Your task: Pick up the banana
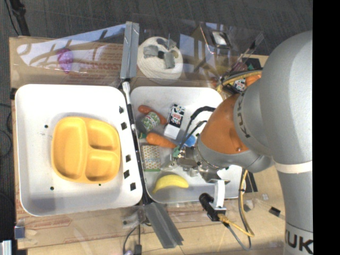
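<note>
Approach step, by the look of it; no grasp yet. Banana (171, 183) lying flat near the front wall of the right bin (210, 93), yellow, smooth, gently curved, free of its neighbours. Gripper (183, 157) low over the bin, just behind and to the right of the banana, not touching it. Jaw state: cannot tell, hidden under the wrist and cabling.

Next move, as judged: shift toward the front wall, centre over the banana's middle, line up across its narrow width, then descend. Little room between fruit and wall, so a risk of clipping the rim.

Other contents of the right bin: an orange carrot (159, 139), tapered, matte; a second carrot-like piece with a green end (147, 118); a small black-and-white carton (175, 116); a flat patterned packet (151, 157) beside the divider.

Left bin (26, 142): a yellow compartment tray (85, 149), glossy plastic, three wells, rounded corners. Beyond the bins, a white cord coil (159, 57).
</note>
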You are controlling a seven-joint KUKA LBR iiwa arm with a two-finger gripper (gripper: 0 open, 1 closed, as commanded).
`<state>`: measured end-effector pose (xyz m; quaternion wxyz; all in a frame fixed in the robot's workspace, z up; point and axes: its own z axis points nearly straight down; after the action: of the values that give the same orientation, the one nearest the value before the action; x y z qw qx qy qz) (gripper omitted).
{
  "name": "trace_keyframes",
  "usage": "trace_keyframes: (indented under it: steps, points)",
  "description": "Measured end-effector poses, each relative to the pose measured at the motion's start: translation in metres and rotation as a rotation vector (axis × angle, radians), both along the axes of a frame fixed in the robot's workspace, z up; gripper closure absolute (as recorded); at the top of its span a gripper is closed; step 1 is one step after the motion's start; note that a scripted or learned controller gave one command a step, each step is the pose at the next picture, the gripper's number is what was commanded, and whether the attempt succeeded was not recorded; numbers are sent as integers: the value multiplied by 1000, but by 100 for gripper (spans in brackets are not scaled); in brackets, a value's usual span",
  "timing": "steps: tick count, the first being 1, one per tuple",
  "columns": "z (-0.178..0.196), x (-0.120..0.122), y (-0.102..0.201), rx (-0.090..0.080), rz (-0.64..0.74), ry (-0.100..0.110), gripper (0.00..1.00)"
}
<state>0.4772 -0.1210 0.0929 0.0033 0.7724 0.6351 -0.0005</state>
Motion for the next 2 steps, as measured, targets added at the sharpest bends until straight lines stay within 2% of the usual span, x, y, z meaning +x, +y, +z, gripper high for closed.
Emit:
trace_keyframes:
  steps: [1,2]
  points:
    - [2,-1,10,-23,6,-8,0]
    - [2,-1,10,-23,5,-8,0]
